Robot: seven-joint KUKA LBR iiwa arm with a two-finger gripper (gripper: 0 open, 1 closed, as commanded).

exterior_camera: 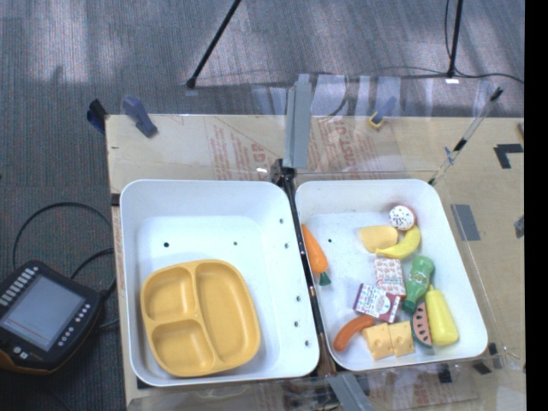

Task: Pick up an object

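Note:
The right bin [342,197] holds several toy foods: a carrot [314,251] on its left wall, a banana [404,245], a yellow wedge [376,237], a pink-sprinkled doughnut [401,217], a green bottle [418,282], a yellow bottle [440,317], a watermelon slice [420,324], two small printed packets [388,275] [373,301], a sausage [352,332] and a cheese block [388,339]. In the left bin [205,199] lies a yellow three-compartment plate [199,317].
A teach pendant [41,315] lies on the floor to the left of the bench. A grey post [297,129] stands behind the bins where they meet. Tripod legs [219,34] cross the carpet at the back.

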